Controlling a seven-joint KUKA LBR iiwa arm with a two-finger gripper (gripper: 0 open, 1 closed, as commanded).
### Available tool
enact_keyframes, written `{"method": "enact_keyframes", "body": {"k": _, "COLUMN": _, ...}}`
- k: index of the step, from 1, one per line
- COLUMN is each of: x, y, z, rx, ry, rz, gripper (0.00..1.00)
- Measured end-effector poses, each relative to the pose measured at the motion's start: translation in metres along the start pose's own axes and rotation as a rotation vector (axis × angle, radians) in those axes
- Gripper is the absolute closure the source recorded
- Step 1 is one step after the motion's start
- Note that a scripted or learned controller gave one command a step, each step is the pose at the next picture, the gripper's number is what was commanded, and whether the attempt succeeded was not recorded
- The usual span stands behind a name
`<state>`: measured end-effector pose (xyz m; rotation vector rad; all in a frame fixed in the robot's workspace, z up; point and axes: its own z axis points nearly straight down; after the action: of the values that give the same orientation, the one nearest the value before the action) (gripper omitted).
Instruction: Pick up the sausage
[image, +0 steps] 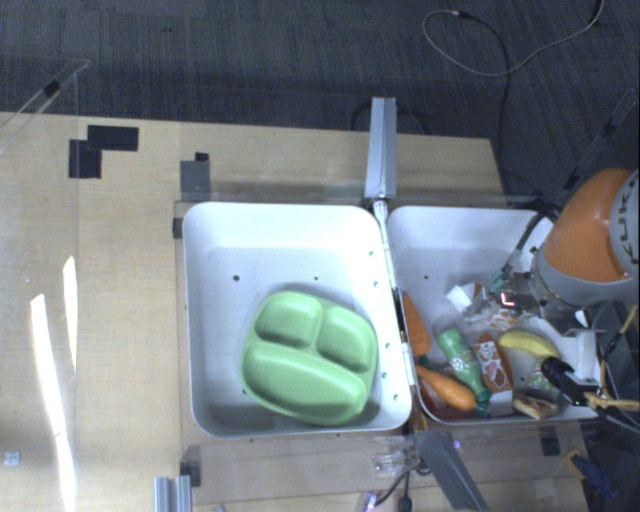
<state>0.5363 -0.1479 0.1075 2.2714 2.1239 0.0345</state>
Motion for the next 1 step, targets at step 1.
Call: {"method": "enact_keyframes", "body": {"k": 1, "x": 0.0642, "y": -0.0049, "z": 0.0166, "rx": 0.021, "ry": 0.006, "rz": -0.218, "gripper": 1.0}}
